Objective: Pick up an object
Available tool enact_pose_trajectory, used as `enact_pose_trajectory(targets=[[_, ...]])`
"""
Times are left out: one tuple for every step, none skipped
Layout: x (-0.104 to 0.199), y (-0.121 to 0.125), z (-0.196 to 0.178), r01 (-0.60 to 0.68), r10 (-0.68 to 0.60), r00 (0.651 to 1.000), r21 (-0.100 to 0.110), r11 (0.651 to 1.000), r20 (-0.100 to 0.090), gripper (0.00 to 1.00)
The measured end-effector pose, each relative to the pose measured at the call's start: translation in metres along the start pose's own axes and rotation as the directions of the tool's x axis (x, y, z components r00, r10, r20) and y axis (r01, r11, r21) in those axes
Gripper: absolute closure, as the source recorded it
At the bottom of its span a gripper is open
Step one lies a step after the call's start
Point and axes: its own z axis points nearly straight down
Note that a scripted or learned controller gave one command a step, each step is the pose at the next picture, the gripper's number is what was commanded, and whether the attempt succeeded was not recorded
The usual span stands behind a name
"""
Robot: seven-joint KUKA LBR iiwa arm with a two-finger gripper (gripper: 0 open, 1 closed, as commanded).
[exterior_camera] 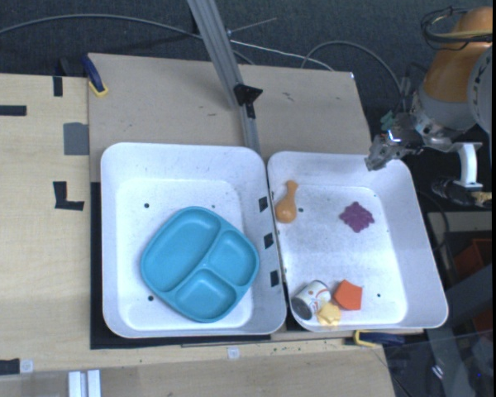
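The gripper (382,152), finger state unclear, hovers at the right bin's (413,222) 1 o'clock; it should descend squarely over the purple piece (357,217).

A wooden bench (33,222) carries two shallow white bins side by side. The left bin (116,222) holds a blue divided plate (200,263) with three compartments, lying toward 5 o'clock. A grey metal post (219,52) slants from 12 o'clock down to the bins' shared edge. Black tape marks (62,195) dot the bench at 9 o'clock. Thin cables (107,19) cross the dark carpet (314,7) behind.
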Motion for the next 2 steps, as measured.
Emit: enact_pose_trajectory(targets=[[0.000,0.001,-0.051,0.001,-0.001,1.000,-0.002,1.000,0.001,1.00],[0.049,-0.010,-0.057,0.004,-0.004,1.000,0.003,1.000,-0.002,1.00]])
